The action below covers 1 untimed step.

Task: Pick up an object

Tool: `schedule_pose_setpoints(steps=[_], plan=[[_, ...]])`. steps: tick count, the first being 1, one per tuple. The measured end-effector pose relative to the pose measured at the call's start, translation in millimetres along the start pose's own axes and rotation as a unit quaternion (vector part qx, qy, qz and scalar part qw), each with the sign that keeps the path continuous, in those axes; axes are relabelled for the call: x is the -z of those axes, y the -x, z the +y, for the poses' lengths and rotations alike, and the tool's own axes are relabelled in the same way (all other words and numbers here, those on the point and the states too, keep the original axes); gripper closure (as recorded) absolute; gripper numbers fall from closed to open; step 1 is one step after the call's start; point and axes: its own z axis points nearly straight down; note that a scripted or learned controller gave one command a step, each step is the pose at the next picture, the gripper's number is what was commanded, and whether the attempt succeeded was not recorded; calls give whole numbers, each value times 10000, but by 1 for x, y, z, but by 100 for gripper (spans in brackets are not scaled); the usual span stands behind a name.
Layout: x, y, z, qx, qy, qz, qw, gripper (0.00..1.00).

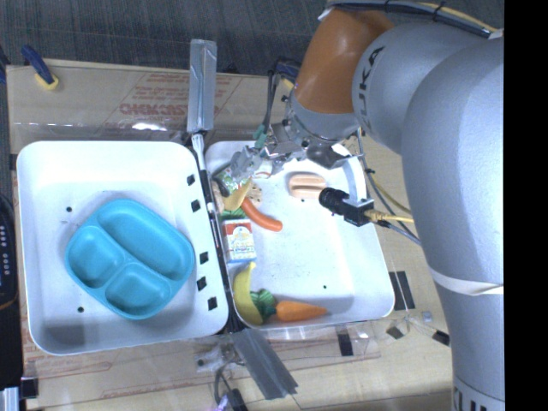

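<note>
The pincer (250, 163) hangs low in the far left corner of the right bin (368, 264); whether it is clenched or released cannot be told. Just below it lies a red sausage (262, 216), long axis slanting from upper left to lower right. Farther toward the near wall, a carrot (296, 311) lies crosswise, tip pointing right, beside a banana (242, 294).

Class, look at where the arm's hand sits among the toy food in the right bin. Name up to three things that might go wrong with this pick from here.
1. The hand works in the far-left corner of the right bin, beside the divider wall, so it may strike the wall.
2. The hot dog, juice carton and other items crowd that corner, so it may nudge or snag a neighbour.
3. The banana and carrot lie against the near rim, awkward to grasp.
</note>
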Motion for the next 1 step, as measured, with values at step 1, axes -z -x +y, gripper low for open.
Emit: schedule_pose_setpoints(steps=[1], plan=[[21, 16, -44, 624, 5, -7, 9980, 100]])
